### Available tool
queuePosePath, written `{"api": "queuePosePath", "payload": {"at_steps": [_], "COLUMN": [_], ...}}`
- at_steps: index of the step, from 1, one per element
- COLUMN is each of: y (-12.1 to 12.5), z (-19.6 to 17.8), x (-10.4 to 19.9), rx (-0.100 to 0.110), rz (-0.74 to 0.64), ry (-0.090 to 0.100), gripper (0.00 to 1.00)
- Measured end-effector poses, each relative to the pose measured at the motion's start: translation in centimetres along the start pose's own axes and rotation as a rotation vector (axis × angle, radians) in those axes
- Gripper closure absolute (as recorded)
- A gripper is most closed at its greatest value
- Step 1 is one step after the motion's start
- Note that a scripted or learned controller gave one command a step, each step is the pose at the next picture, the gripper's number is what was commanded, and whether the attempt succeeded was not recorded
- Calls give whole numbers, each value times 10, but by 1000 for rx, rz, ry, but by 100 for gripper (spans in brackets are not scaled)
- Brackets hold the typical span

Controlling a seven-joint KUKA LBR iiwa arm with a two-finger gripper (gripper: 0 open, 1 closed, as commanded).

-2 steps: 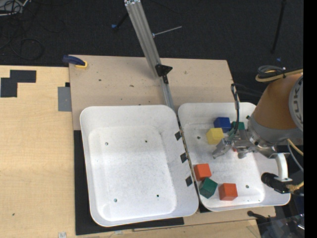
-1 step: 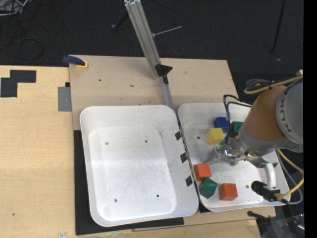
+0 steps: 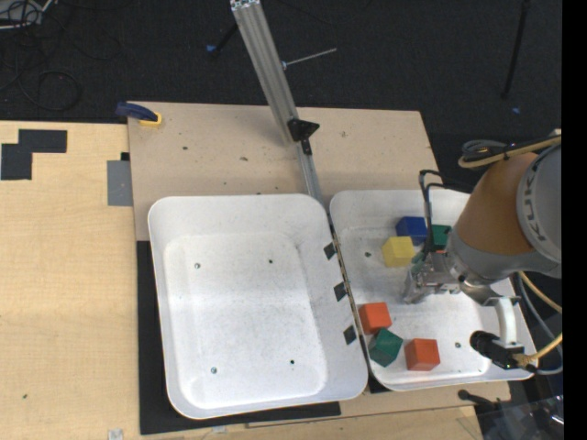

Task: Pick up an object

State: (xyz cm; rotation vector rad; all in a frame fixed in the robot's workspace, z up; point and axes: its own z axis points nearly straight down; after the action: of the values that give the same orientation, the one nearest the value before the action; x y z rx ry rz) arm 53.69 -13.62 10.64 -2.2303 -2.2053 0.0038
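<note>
The arm reached in from the right, its hand (image 3: 423,283) low over the floor of the right bin (image 3: 459,360); whether the hand was apart or together could not be told. Just beside it lay a yellow block (image 3: 397,250), with a blue block (image 3: 412,227) behind. Nearer the front edge lay two orange blocks (image 3: 374,317) (image 3: 422,354) flanking a green block (image 3: 385,346). The left bin (image 3: 174,246) adjoined it.

bins (image 3: 174,227) white | blocks: yellow block (image 3: 397,250) | blue block (image 3: 412,227) | dark green block (image 3: 386,347)
</note>
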Motion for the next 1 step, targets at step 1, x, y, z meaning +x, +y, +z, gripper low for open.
{"api": "queuePosePath", "payload": {"at_steps": [1], "y": [1], "z": [-42], "x": [-3], "rx": [-6], "rz": [-4], "ry": [-2], "gripper": [100]}}
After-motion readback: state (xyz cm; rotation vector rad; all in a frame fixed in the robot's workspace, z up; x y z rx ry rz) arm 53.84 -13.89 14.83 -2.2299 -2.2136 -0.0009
